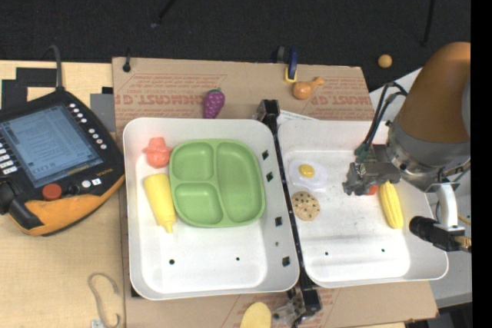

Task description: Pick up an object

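Claw (361,179) low in right bin (338,257), grip state: cannot tell (too dark). Corn (391,205) beside it: light, stiff, slick plastic; grasp across middle.

I see corn (391,205) lying lengthwise at right bin's right side, cookie (306,206) flat mid-bin, fried egg (307,171) flat above it.
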Motion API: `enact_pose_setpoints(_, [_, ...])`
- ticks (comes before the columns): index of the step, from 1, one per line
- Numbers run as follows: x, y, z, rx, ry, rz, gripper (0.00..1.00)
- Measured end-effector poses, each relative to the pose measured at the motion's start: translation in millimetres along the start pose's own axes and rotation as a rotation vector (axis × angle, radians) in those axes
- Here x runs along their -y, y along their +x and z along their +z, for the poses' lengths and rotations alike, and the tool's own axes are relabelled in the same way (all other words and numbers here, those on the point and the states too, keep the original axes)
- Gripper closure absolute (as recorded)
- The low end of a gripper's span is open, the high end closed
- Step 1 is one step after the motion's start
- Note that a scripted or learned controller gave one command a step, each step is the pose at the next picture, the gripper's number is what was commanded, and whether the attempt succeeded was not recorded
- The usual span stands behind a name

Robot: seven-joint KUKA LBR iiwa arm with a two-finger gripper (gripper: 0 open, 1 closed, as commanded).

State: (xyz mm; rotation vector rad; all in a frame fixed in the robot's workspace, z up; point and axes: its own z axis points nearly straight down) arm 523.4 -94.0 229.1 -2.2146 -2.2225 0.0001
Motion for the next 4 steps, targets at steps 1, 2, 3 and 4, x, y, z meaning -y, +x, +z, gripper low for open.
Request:
enact_pose_setpoints(1, [0, 43, -3, 0.0, 0.0, 0.001, 1.0])
enact_pose_setpoints(2, [-8, 99, 3, 0.001, 0.0, 0.0, 1.0])
enact_pose_setpoints(3, [5, 94, 12, 0.003, 0.002, 0.003, 1.0])
enact_pose_setpoints(4, [-1, 99, 8, 0.002, 0.0, 0.005, 1.0])
